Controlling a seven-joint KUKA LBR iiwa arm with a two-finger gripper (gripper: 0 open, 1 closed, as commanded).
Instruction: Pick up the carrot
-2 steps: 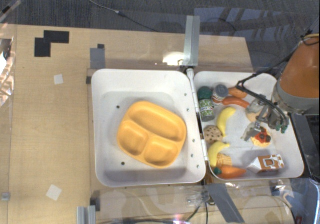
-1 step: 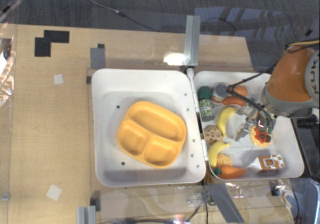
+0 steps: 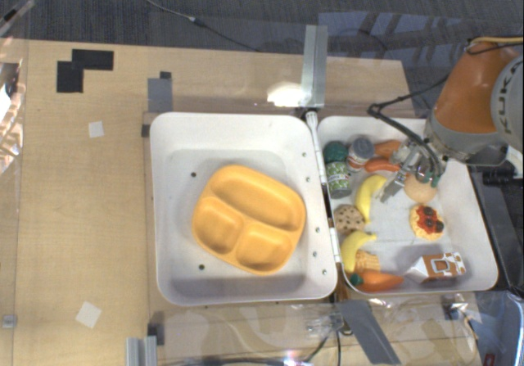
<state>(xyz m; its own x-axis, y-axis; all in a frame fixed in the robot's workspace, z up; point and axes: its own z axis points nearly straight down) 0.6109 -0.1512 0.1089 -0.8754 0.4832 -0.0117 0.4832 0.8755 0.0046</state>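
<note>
Left bin (image 3: 164,217) holds one yellow plate (image 3: 248,218) with three compartments, sitting tilted near the bin's centre, nothing in it. A metal divider (image 3: 322,184) separates it from the right bin (image 3: 483,254), where all the small items lie. Along the right bin's left wall, far end to near end: a green can (image 3: 336,152) with a second can (image 3: 339,183) just below it, labels too small to read; a chocolate-chip cookie (image 3: 348,216); a banana (image 3: 354,246) curled against the wall; a waffle-patterned piece (image 3: 368,260) touching the banana. The carrot (image 3: 379,279), orange with a dark green tip at its left end, lies flat along the near wall of the right bin, just below the waffle piece and well apart from the gripper. A second banana (image 3: 369,192) sits toward the bin's middle. At the far end, a grey-topped tin (image 3: 361,147) and an orange-red sausage-shaped item (image 3: 379,164) lie beside each other. Gripper (image 3: 416,169) hangs over the far right part of this bin, close above a pale round item (image 3: 421,190); fingers cannot be resolved against the clutter, so opening and any contact cannot be told. Below it, a small pizza slice (image 3: 427,222) with red topping. Near the right corner, a small carton (image 3: 443,266) with orange-brown print, wording illegible. Arm's orange band (image 3: 461,98) enters at the right.
</note>
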